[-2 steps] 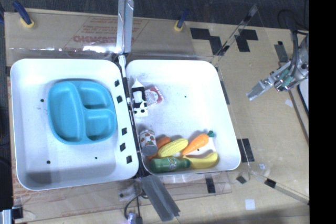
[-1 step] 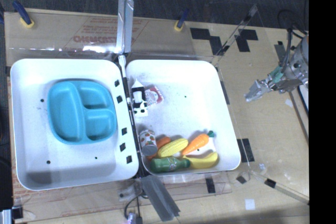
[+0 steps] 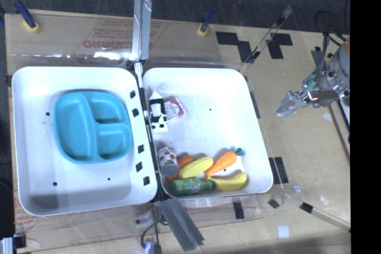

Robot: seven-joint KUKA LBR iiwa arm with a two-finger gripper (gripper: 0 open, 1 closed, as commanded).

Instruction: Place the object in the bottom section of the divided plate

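Toy food (image 3: 205, 172), heaped in the lower near corner of the right bin (image 3: 238, 86): an orange carrot (image 3: 223, 162) with a green top, a yellow corn cob (image 3: 195, 167) just left of it, a yellow banana (image 3: 232, 182) below, a dark green piece (image 3: 191, 186) along the bin's front wall, and a small printed can (image 3: 167, 157) at the left end of the heap. All touching or overlapping, none lifted. Higher in the same bin, close to its left wall, a crumpled red-and-white wrapper (image 3: 172, 107) and a small black-and-white item (image 3: 158, 116) just beside it.

Blue divided plate (image 3: 93, 126) flat in the middle of the left bin (image 3: 36, 187), with one large compartment on its left side and two smaller ones on its right; nothing lying in any of them.

Tool (image 3: 292, 103) well to the right of both bins, over the bare wooden surface (image 3: 297, 146), pale and pointing left toward the bins. Too small and blurred to tell how far apart its tips stand; nothing visible between them. Blue clamps (image 3: 25, 15) at the far edge of the surface.
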